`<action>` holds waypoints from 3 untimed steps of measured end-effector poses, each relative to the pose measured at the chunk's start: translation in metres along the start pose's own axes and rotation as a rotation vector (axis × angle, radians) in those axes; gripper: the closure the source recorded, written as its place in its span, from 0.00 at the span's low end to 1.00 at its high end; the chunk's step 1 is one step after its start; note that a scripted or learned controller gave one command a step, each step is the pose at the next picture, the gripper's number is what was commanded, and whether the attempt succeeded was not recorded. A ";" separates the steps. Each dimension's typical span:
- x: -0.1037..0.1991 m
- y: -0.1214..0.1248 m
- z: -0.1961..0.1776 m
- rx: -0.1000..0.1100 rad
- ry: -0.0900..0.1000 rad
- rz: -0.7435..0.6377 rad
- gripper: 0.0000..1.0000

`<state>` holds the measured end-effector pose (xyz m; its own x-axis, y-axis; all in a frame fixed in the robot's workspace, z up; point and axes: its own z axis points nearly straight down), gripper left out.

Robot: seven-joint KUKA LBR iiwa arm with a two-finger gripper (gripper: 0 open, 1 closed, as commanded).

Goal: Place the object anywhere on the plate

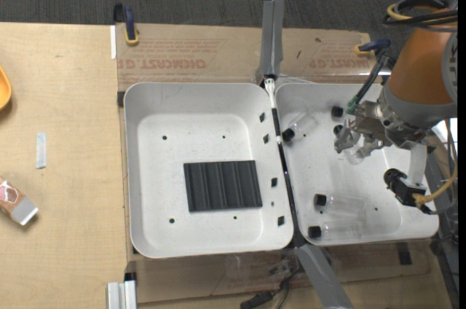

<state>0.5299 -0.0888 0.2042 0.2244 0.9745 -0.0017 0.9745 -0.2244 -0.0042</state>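
Observation:
A dark ribbed plate (222, 185) lies flat in the middle of the left bin (145, 227). Several clear bottles with black caps lie in the right bin (415, 227): one by the divider (297, 128), one near the front (339, 205), and one at the front wall (336, 231). My gripper (354, 141) hangs low over the upper middle of the right bin, pointing left. A clear, glassy shape (356, 153) sits right under its tip; whether it is gripped is not visible.
A metal divider (277, 133) separates the two bins. The arm's orange band (424, 67) and cables (408, 191) cover the right bin's right side. A black cap (337, 111) lies just behind the gripper. A blue clamp (129, 22) holds the cardboard at the back.

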 end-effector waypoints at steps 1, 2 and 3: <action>0.081 -0.055 0.001 0.000 0.000 -0.008 1.00; 0.157 -0.090 -0.034 -0.002 -0.001 -0.059 1.00; 0.214 -0.104 0.011 0.001 -0.003 0.005 1.00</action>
<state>0.4767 0.1428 0.1931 0.2288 0.9735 -0.0045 0.9734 -0.2288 -0.0050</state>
